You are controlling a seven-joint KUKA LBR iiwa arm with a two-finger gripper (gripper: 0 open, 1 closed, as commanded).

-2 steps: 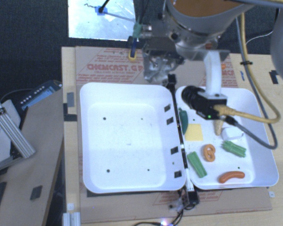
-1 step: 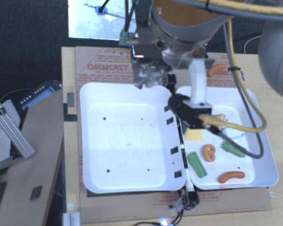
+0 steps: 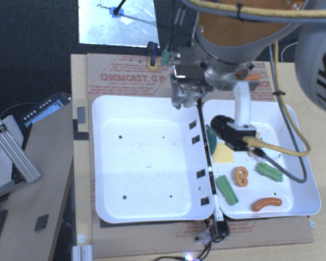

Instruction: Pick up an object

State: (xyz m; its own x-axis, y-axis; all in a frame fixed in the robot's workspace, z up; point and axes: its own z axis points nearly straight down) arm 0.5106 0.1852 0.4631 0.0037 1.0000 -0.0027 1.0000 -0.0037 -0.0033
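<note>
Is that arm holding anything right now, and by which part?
It cannot be told: the gripper hangs at the bins' far edge, its tip unclear. The orange sausage lies loose in the right bin.

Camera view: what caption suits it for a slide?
Gripper poised at the back edge where the left bin meets the right bin, which holds an orange sausage, green strip and yellow square.
</note>
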